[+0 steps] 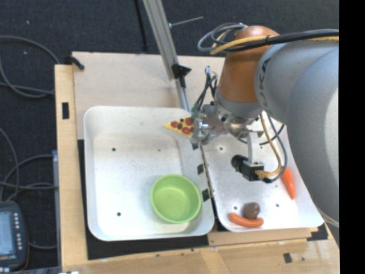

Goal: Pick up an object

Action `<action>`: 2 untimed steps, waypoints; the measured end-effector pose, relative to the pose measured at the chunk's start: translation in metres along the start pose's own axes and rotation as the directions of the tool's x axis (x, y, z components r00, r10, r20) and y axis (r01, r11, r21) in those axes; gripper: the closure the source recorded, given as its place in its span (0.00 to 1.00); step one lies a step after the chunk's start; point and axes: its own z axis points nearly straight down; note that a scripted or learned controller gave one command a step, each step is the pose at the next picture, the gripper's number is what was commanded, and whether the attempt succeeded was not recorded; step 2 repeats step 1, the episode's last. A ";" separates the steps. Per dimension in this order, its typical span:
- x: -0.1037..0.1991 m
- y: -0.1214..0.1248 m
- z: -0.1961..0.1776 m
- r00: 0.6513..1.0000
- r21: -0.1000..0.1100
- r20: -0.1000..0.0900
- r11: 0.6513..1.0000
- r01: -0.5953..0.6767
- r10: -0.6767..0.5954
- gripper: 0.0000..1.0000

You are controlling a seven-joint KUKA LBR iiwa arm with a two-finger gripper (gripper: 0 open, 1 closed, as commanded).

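Wrist-heavy grey arm [296,90] up front; gripper [201,131] sits just right of pizza slice [181,126], touching maybe, grip unclear.

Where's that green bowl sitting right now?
The green bowl sits in the left bin, at its near right corner, beside the divider between the bins.

overhead, slanted | faces both bins [102,153] | seemingly mid-range

Arm [302,90]: smooth grey cylindrical casing. Orange band [242,67] above the wrist, rounded and glossy. Grey and yellow cables [228,36] loop over the band. Gripper [201,131]: small metallic assembly, dark fittings, thin cables alongside.
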 end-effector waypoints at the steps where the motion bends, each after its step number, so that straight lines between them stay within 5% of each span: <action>1: 0.040 0.034 -0.022 1.000 -0.003 0.000 1.000 0.000 0.000 1.00; 2: 0.040 0.034 -0.022 1.000 -0.003 0.000 1.000 0.000 0.000 1.00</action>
